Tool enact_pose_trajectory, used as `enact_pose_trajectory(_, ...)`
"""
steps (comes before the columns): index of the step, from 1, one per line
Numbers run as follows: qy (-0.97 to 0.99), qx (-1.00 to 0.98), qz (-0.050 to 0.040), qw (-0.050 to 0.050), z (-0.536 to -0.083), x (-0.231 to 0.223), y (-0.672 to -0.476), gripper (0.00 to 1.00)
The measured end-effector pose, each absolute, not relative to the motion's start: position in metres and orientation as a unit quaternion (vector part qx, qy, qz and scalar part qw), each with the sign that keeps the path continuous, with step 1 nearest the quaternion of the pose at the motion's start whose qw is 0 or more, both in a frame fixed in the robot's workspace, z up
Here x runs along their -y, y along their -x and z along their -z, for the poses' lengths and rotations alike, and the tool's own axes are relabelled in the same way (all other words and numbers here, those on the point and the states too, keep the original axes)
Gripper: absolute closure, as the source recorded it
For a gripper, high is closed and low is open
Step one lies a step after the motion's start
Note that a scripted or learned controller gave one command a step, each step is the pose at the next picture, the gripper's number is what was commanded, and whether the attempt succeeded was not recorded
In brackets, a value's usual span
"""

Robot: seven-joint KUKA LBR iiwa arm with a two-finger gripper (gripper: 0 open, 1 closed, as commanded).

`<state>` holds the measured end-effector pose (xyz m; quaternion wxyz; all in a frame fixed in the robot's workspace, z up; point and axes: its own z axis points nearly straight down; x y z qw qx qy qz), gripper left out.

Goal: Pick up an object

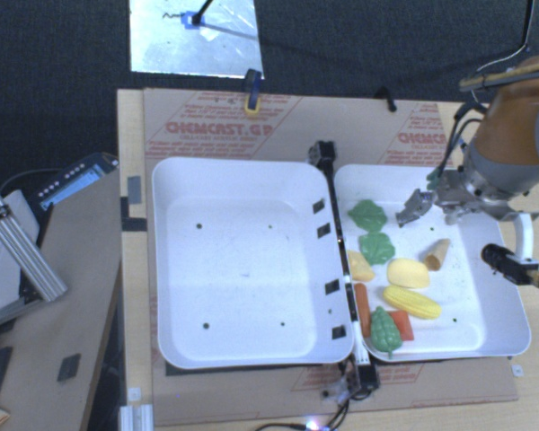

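The end effector (pixel 417 206) hangs low over the upper part of the right bin (pixel 503 330), and I cannot tell how it is set. It grips nothing that I can see.

Nearest, down and to the right of it, lies a tan cone (pixel 437 254). To its left sit 2 green leafy toys (pixel 371 230). Further below are a pale yellow lemon (pixel 408 274), a yellow corn cob (pixel 413 303), an orange carrot (pixel 362 303) and a green bunch (pixel 385 330).

The cone looks the best target: it lies apart from the cluster. Centring over it and closing across its narrow width should suit; it may roll. The left bin (pixel 242 268) sits well away on the surface (pixel 216 119).
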<state>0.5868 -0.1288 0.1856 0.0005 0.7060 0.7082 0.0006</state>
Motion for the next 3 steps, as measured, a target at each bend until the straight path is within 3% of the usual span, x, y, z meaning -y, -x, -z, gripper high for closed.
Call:
enact_pose_trajectory(1, -0.704, -0.71, 0.0007, -0.002, -0.079, 0.089, -0.591, 0.0)
enact_pose_trajectory(2, -0.705, -0.709, -0.0016, 0.002, -0.096, 0.092, -0.594, 1.0)
enact_pose_trajectory(3, -0.705, -0.709, -0.0065, 0.009, -0.247, 0.096, -0.65, 1.0)
